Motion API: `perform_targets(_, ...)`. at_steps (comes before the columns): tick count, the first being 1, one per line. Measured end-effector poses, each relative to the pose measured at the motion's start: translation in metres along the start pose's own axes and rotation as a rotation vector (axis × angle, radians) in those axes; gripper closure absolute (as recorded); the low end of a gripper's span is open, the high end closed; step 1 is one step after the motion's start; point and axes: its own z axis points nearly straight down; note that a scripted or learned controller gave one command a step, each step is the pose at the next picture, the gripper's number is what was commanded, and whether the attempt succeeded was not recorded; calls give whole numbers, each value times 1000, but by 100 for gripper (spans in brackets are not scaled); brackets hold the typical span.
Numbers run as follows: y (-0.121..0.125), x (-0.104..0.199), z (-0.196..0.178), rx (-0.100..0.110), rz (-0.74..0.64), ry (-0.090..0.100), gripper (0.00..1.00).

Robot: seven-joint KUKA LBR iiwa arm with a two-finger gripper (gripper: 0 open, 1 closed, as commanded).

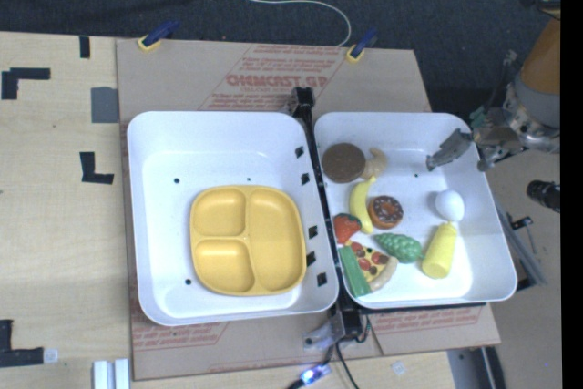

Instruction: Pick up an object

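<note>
- While you look down at the bench, you see the grey two-finger gripper (465, 150) over the top right side of the right white bin (412, 125).
- Its two fingers are spread apart, and you can see nothing between them.
- You can see the toy food lying in that right bin, all below and to the left of the gripper.
- A white egg (448, 205) lies nearest, with a yellow squash-shaped toy (439, 251) just under it.
- A round brown patty (343, 161) sits near the bin's top left, close to a yellow banana (362, 199) and a chocolate doughnut (385, 211).
- A green bumpy pickle (398, 245) and a pizza slice (373, 263) lie lower down.
- You find a yellow plastic plate with three parts (247, 240) in the left white bin (155, 159).
</note>
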Motion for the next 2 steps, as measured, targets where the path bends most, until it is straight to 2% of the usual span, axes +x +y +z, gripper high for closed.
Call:
perform_targets(1,3,1,-9,-14,-4,-3,0)
perform_targets(2,-2,4,37,-9,-5,-3,0)
